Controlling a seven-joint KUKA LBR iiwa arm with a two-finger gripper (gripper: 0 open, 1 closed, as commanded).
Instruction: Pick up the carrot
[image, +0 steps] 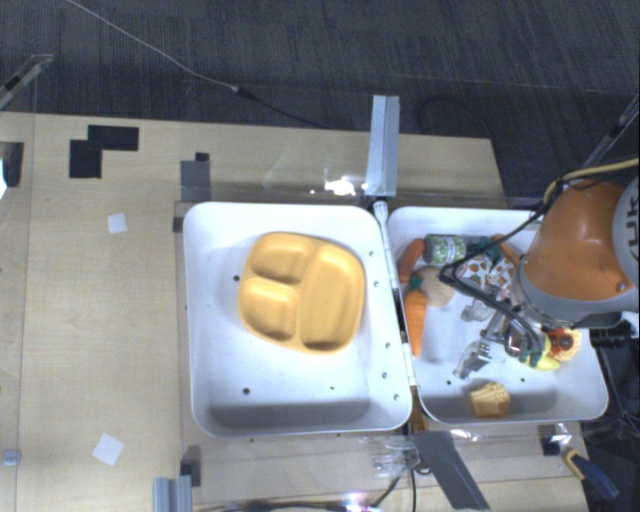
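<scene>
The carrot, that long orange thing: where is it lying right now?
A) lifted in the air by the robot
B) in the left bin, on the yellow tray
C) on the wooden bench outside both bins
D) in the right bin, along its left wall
D: the carrot lies on the floor of the right bin, close along its left wall, while the yellow tray sits alone in the left bin.

We count two white bins: the left bin (200, 330) and the right bin (590, 400). We see one yellow divided tray (300, 290), one carrot (414, 318), one green bottle (447, 247), one small waffle-like piece (489, 399) at lower right, and one arm (580, 245).
</scene>
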